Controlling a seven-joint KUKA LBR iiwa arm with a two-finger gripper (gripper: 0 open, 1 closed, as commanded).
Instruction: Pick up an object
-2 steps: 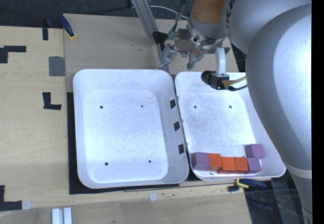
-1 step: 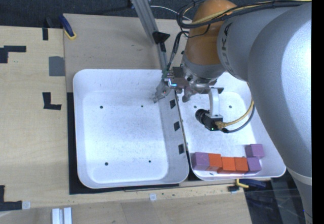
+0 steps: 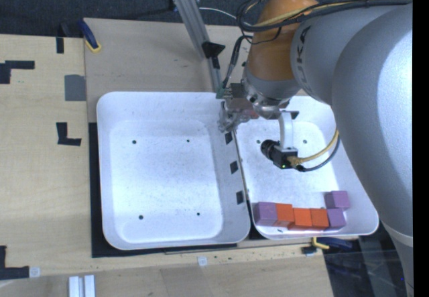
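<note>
Purple and orange, end to end: row of small blocks along the near wall of the right bin (image 3: 355,185). Started at its left with a purple block (image 3: 267,212), just beside the wall between the bins. Went on with two orange blocks (image 3: 297,217), touching each other. Ended at the right with a second purple block (image 3: 336,219), and a third purple block (image 3: 338,199) just behind that, touching it. Lay flat on the bin floor, all five, untouched by any part of the robot.

Hung well apart from the row, farther back, over the wall where the two bins meet: the jaws, under the wrist. Could not tell whether spread or pressed together, being hidden by the wrist's clutter. Carried a black fitting (image 3: 277,153) with a yellowish hose (image 3: 324,153) looping to it, above the right bin's floor.

Reached in from the right as a grey arm (image 3: 362,81) with an orange band (image 3: 280,24).

Sat alongside, a speckled left bin (image 3: 107,155), on a pale wooden tabletop (image 3: 40,175).
</note>
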